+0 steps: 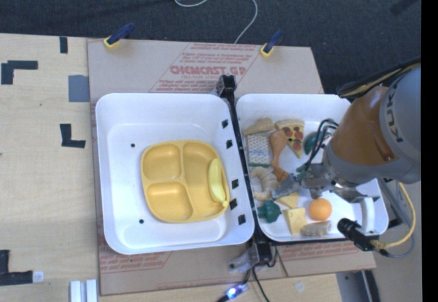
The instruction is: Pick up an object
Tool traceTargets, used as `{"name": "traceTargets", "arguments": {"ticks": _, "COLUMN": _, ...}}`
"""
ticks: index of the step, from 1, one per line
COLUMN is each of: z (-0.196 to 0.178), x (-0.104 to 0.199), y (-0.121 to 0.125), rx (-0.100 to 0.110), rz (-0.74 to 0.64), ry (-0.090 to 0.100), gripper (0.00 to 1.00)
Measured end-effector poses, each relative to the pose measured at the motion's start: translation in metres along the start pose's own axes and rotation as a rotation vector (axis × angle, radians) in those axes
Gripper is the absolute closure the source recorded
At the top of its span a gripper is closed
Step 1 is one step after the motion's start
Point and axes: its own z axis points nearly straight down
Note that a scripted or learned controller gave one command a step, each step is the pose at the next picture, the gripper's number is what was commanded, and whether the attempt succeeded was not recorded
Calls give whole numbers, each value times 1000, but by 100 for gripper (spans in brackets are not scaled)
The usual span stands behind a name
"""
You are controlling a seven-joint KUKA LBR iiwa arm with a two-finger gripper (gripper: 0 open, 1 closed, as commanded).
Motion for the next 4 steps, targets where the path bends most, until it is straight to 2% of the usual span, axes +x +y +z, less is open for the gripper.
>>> {"name": "traceTargets", "arguments": {"ticks": 1, "z": 20, "x": 1, "y": 0, "rx": -5, "rz": 0, "ry": -2, "gripper": 0}}
{"name": "traceTargets", "arguments": {"ticks": 2, "z": 9, "x": 0, "y": 0, "rx": -6, "rz": 0, "ry": -3, "gripper": 100}}
{"name": "traceTargets", "arguments": {"ticks": 4, "z": -90, "x": 13, "y": -8, "rx": -9, "rz": -1, "ry": -2, "gripper": 100}}
